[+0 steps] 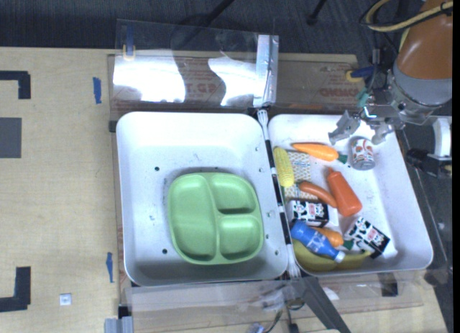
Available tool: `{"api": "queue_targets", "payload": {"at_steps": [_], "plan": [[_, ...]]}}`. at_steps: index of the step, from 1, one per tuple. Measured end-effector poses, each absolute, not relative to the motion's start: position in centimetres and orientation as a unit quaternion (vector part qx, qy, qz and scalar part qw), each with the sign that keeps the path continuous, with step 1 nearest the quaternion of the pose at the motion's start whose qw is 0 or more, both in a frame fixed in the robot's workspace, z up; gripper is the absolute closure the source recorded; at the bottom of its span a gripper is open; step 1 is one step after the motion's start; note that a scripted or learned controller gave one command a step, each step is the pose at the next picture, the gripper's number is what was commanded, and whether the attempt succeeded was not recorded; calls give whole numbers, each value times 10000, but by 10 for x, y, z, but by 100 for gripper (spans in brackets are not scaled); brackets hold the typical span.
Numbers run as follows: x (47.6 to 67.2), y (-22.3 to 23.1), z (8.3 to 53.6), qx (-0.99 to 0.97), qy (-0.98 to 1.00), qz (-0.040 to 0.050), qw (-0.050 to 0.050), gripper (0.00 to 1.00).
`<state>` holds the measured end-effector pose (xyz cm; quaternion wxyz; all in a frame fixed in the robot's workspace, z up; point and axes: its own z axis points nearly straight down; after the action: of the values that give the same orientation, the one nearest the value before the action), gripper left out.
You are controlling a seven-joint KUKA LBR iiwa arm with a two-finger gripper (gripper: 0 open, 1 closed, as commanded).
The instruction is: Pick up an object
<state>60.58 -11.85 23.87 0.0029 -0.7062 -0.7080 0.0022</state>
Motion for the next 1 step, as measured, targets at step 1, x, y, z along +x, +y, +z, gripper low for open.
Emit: {"api": "queue_targets", "payload": {"at_steps": [1], "plan": [[626,-120,230,-6361,-7716,7,0,0]]}}
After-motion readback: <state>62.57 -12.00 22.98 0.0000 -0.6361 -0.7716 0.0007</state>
